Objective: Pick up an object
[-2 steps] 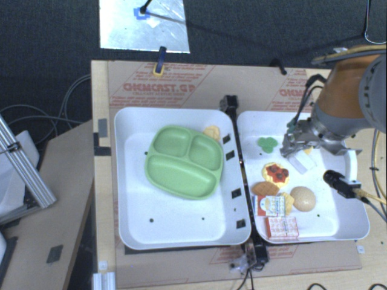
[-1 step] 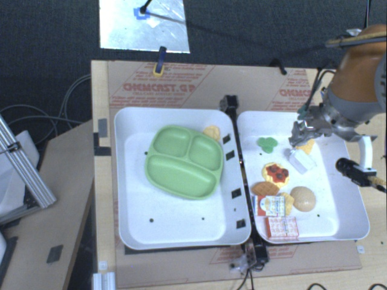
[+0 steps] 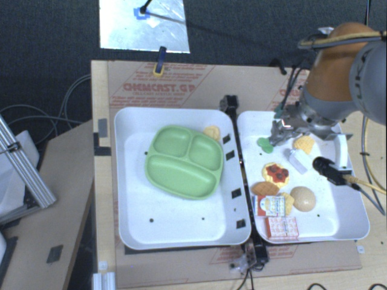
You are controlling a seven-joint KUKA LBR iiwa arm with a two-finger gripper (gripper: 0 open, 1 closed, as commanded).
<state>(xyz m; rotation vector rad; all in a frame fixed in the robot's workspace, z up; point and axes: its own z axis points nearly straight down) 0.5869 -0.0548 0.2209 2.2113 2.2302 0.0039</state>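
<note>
One hand (image 3: 279,132), fingers hidden, over right bin (image 3: 351,222)

Even, bright overhead light whitens the bins (image 3: 181,234), shadows stay faint, and fine detail looks perhaps slightly soft.

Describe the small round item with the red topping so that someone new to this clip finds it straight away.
Start at the right-hand white bin, the one crowded with toy food. Near its left-centre, just below the gripper and the small green piece, lies a toy mini pizza. It is the only flat yellow disc with a red centre; the tan egg-shaped item beside it is plain.
</note>
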